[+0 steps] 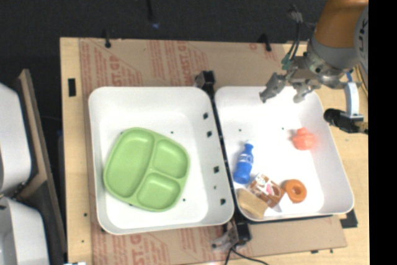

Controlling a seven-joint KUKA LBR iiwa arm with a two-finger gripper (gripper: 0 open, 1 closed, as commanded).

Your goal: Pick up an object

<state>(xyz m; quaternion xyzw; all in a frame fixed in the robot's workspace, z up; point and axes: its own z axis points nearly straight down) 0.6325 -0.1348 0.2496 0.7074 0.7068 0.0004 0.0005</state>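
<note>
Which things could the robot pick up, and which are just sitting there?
For picking:
small blue plastic bottle
soft pink lump
orange ring-shaped toy
red-and-white packet
tan wedge
open claw

Just there:
green divided plastic plate
two white bins

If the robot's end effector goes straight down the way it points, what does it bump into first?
Probably just the bare white floor of the right bin. The end effector hangs open over the bin's far part, and the pink toy and blue bottle lie nearer the camera. Depth is hard to judge.
</note>
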